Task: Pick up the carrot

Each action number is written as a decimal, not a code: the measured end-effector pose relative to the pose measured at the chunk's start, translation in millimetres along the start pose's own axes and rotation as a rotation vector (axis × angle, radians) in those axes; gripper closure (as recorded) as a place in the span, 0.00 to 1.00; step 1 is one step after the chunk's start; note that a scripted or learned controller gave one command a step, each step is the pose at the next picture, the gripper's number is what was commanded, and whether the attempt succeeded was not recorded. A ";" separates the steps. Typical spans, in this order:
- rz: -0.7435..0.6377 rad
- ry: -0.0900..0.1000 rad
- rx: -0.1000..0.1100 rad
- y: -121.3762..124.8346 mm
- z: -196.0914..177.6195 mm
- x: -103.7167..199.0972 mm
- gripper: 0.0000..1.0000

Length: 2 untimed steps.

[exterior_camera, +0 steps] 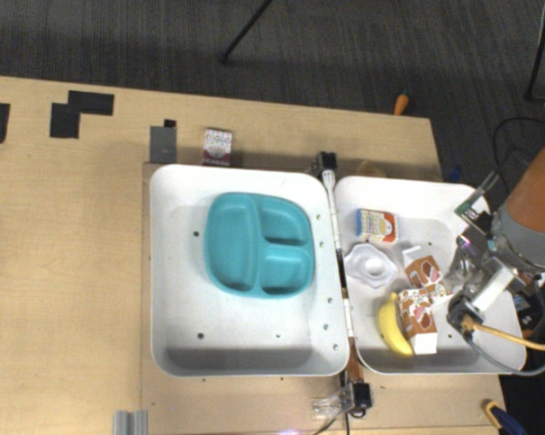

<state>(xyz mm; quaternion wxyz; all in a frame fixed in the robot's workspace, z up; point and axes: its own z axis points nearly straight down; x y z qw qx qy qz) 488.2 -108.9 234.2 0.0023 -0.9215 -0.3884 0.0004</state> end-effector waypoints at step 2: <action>0.339 0.000 -0.003 63.4 -15.6 -65.8 1.00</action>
